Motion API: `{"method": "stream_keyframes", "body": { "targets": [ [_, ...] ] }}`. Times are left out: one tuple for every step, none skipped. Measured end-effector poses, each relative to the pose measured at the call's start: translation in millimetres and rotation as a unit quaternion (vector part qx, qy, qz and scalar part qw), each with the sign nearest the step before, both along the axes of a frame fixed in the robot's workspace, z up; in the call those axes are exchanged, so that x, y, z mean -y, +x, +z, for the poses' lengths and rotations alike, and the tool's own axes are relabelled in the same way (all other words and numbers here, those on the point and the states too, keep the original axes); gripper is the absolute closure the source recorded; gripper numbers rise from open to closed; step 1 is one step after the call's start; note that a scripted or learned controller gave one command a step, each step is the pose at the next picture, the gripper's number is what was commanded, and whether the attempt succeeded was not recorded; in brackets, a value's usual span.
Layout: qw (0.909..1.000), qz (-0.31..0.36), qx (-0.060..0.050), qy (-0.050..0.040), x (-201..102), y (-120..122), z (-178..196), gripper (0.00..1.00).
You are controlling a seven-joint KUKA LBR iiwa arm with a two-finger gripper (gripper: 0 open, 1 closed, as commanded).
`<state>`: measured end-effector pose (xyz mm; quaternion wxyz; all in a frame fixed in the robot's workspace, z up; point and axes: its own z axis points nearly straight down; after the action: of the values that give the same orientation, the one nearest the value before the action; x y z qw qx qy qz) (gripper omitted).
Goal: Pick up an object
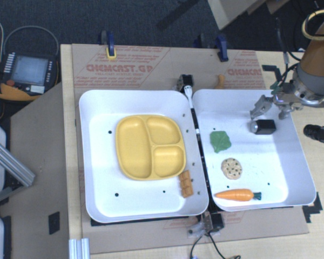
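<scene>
Three candidates in the right bin (272,163): a green piece (221,141), a cookie (231,168) and a carrot (235,195), each lying flat on the white floor and apart from the others, so my fingers can come down on either side of any one.
My gripper (271,109): over the far end of the right bin, fingers spread with nothing between them. I judge this to be the pose before a descent, not a grasp.
Nearest target: the green piece, towards the divider between the bins. It is near me but not under me.
Cookie: low and flat, so I judge it gives my fingers little edge to catch.
Carrot: along the near wall, leaf end pointing right. The wall may crowd one finger.
Left bin (97,144): a yellow divided plate (150,146) sits in the middle, with a small brown snack (186,183) just beside its near right corner.
Why I favour the right bin: its things are loose, small and closer to my reach. The plate looks too wide for my fingers.
Progress: nothing lifted yet. The pick is not begun.
</scene>
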<state>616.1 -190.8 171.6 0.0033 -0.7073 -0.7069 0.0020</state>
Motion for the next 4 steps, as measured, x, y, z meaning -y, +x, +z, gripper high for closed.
{"method": "stream_keyframes", "body": {
  "targets": [
    [1.0000,0.000,0.001,-0.0003,8,-5,-58,0.00],
    [1.0000,0.000,0.005,-0.0014,8,-3,-43,1.00],
    [1.0000,0.001,0.008,-0.0026,6,-2,21,1.00],
    [1.0000,0.000,0.008,-0.0030,14,-4,82,1.00]
  ]
}}
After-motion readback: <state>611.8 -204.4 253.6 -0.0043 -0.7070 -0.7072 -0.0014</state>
